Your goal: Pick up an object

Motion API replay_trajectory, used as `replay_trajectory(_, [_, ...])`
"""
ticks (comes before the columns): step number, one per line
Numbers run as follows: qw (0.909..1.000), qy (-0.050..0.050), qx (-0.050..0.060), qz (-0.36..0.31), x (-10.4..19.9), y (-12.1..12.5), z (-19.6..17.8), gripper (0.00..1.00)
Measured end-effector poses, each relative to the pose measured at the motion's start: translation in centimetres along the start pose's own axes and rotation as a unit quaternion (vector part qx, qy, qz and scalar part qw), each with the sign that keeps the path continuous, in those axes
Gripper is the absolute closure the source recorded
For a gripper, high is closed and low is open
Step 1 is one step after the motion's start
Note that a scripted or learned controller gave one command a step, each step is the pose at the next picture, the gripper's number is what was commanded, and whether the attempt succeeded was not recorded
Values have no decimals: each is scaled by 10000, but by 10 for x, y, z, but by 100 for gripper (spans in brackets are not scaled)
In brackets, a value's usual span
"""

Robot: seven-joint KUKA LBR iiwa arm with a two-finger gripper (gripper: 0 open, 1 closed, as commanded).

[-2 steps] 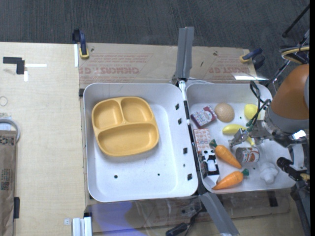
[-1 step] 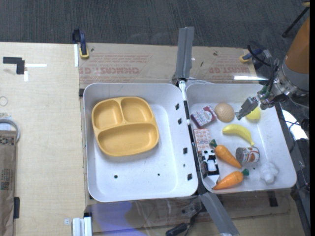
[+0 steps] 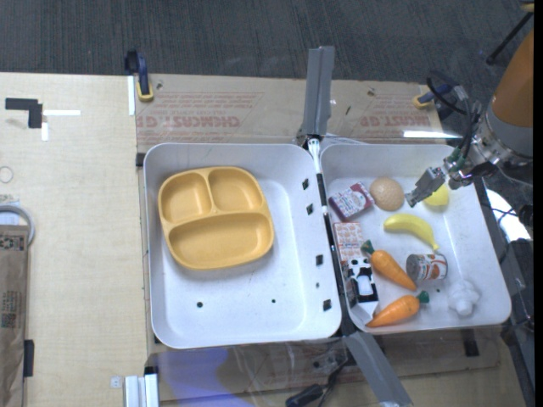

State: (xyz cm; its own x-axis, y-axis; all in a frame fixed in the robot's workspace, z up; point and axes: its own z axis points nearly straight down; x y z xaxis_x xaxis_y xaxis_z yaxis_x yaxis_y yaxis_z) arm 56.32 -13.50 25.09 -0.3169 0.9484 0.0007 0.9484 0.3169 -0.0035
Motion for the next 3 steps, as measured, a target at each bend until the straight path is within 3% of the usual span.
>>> replay_trajectory(1, [9980, 11, 3, -637, -26, -17, 147, 0])
replay_trajectory(2, [9981, 11, 2, -622, -27, -17, 139, 100])
replay_trajectory(3, [9992, -5, -7, -393, -34, 22, 43, 100])
